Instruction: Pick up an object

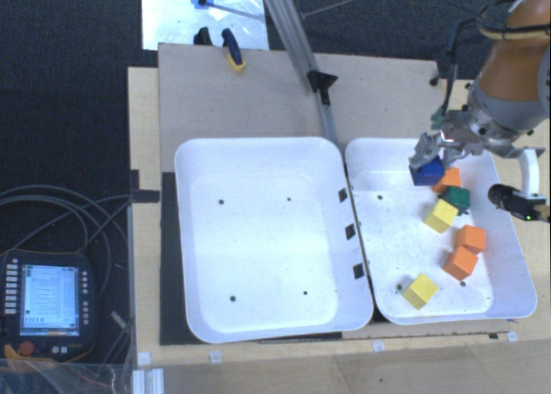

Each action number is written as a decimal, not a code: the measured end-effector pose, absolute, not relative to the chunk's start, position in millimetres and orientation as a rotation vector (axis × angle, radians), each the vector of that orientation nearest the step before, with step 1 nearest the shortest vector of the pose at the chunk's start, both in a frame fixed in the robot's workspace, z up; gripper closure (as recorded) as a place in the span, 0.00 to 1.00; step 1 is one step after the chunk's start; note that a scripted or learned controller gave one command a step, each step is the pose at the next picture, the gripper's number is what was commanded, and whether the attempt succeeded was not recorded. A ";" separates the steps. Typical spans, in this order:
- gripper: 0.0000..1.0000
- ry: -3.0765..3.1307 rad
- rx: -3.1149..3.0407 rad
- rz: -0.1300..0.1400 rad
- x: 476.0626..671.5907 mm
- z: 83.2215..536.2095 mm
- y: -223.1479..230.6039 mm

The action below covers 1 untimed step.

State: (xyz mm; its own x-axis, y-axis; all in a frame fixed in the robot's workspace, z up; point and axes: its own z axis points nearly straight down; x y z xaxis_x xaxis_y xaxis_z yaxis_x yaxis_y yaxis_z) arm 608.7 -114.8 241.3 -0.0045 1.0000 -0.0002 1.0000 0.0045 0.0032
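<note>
Right bin (pixel 508 298): arm angled down-left, pincer (pixel 428 158) gripping blue block (pixel 427 172).

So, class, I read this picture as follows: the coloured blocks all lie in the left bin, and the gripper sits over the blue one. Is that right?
One thing is wrong. The camera view shows the coloured blocks in the right bin, not the left bin. The rest stands: the gripper sits over the blue block.

Gripper (pixel 428 156) grip on blue block (pixel 427 173) unclear; arm (pixel 516 57) cut by right edge.
</note>
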 end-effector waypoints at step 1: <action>1.00 2.233 2.211 0.002 609.3 235.1 -62.7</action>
